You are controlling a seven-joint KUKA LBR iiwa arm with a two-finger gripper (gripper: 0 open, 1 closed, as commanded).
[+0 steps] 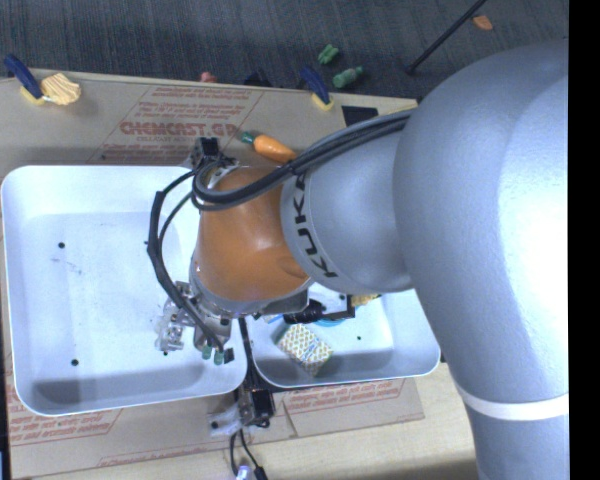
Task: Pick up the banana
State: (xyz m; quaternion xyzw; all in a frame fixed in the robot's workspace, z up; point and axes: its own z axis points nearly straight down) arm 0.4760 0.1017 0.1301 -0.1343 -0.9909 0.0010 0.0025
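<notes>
Nearest the lens: bulky grey KUKA arm [480, 218], reaches in from the right and covers much of the right-hand bin. Below it, glossy orange wrist band [245, 238] wrapped in black cable, angled down toward the seam between the bins. At its tip, small metal two-finger gripper [195, 336], hangs low over the right part of the shallow white plastic left bin [40, 268], close to the floor; released or clenched cannot be told, nothing seen in its grasp. Beside it, shallow white plastic right bin [410, 353], holds a small yellow-and-white chequered box [307, 348] near its front wall. Banana: whereabouts cannot be told; likely masked by the wrist, judging by the descent at this spot. Farther back, orange carrot-shaped toy with green tip [273, 148], lies just past the wrist at the bins' rear edge. Beyond, brown printed cardboard sheet [130, 118] under both bins, pinned by blue spring clamps [25, 76], presumably against sliding. Farthest, small green pieces [345, 73] loose on dark carpet.
</notes>
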